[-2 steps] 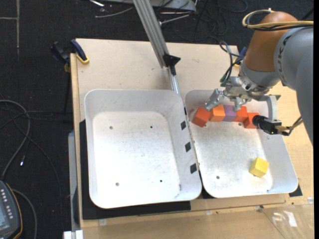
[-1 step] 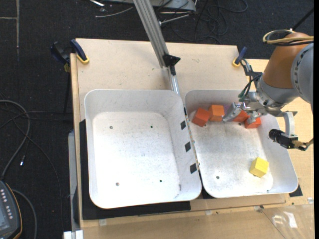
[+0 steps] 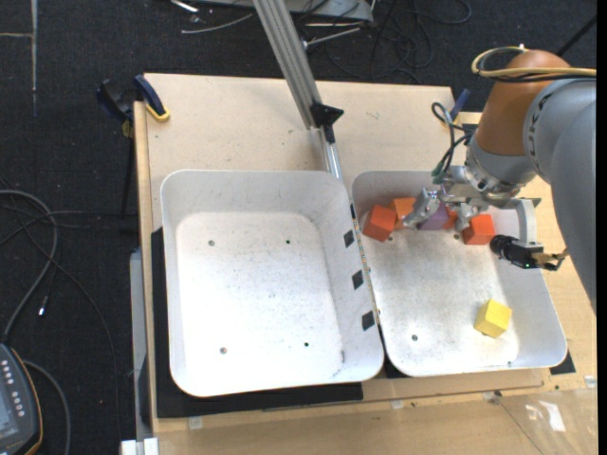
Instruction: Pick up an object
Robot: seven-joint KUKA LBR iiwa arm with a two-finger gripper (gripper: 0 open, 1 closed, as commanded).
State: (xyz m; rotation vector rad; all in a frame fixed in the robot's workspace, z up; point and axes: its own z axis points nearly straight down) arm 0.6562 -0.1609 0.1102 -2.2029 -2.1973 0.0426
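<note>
Starting at the near end of the right bin [image 3: 531, 349], we've got a small yellow block [image 3: 492, 318] sitting on its own, tilted a bit, plain faces, no markings we can make out. Further back in that same bin is the cluster that matters: an orange block [image 3: 381, 222] near the bin's left wall, another orange block [image 3: 479, 230] more to the right, a smaller orange piece [image 3: 405, 206] just behind the first one, and a pale purple block [image 3: 435, 220] between them. The gripper [image 3: 438, 209] is right down on that purple one, but honestly we can't tell how wide the claw is or whether it actually has hold of anything, since the wrist hardware covers the spot. All the blocks look like matte solid-colour cubes, no labels. The left bin [image 3: 256, 282] is speckled with little dark dots, and a few small black tabs run along the seam where the two bins meet. Behind the bins, a silver metal pole [image 3: 289, 50] slants up off the wooden bench [image 3: 237, 121], and a black and yellow clamp [image 3: 142, 98] grips the far left corner. No readable writing anywhere we can see.
</note>
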